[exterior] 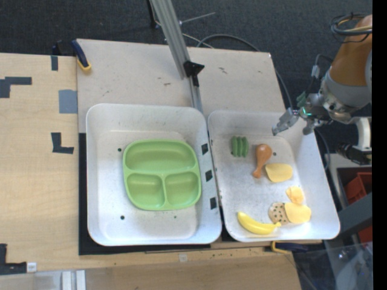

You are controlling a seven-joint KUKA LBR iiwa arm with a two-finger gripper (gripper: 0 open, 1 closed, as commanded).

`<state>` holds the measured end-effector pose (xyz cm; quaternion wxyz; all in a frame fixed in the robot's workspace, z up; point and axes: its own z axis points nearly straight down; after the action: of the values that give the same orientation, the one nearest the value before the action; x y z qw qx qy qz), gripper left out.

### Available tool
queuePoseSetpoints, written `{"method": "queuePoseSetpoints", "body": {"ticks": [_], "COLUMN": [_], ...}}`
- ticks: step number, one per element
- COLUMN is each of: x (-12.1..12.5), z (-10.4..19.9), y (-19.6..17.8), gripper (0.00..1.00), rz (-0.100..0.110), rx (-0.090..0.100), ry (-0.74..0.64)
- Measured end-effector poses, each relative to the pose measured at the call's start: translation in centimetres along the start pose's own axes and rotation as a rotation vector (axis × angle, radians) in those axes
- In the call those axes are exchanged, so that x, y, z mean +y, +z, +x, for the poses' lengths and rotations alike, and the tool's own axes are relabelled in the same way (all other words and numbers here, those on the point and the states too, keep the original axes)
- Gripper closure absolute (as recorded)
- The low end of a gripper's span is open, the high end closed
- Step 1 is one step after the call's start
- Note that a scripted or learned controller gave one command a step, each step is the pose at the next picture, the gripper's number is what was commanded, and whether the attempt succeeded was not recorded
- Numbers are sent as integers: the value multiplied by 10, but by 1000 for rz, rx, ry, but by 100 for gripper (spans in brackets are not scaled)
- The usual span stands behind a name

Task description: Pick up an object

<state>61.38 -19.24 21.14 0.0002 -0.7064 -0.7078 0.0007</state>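
The arm (pixel 351 65) comes in from the right and hangs high over the top right corner of the right bin (pixel 314 162). Its gripper (pixel 294 122) sits up there above the rim. It is small and a bit blurry, so I cannot tell if it is apart or together. I see nothing held in it.

The left bin (pixel 100 174) holds a big green tray (pixel 162 174) with three parts. The tray looks wide and flat, so I think it would be hard to pinch.

The things to pick are all in the right bin, from big to small: a yellow banana (pixel 255 224) near the front edge, a brown drumstick (pixel 261 158) in the middle, a yellow chip (pixel 279 173) touching it, a yellow lump (pixel 297 212) by the right wall, a green bean bunch (pixel 239 146) near the top left, and a spotty cookie (pixel 277 212).

What could go wrong? The drumstick and chip touch — a grab there may push one away or catch both. The cookie, lump and banana tip crowd together, so a pinch may slip. The lump is by the wall, and the gripper may bump the wall. The round banana may roll out.

I can read no words or labels on anything — no brand names either.
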Motion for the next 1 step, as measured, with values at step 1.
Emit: {"method": "queuePoseSetpoints", "body": {"ticks": [1], "x": [-1], "z": [-1], "y": [43], "gripper": [0], "rz": [4], "rx": [0], "ry": [0]}}
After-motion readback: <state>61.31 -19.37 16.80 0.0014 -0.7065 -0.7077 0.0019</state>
